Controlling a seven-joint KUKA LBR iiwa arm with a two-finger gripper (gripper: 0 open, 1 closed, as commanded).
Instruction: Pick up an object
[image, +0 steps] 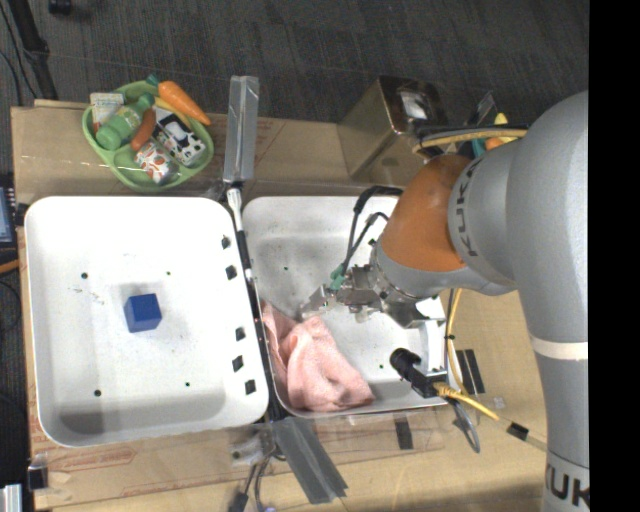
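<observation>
Crumpled pink cloth (318, 368), slumped in the right bin's near-left corner, small blue cube (143, 312), seemingly upright, mid left bin

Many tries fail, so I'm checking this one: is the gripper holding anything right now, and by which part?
It cannot be told. The gripper sits low in the right bin, just above the pink cloth, but no cloth shows between it.

Gripper (318, 300) hangs low in the right bin (300, 215), just above a crumpled pink cloth (318, 368); a blue cube (143, 312) sits in the left bin (60, 225)
</observation>
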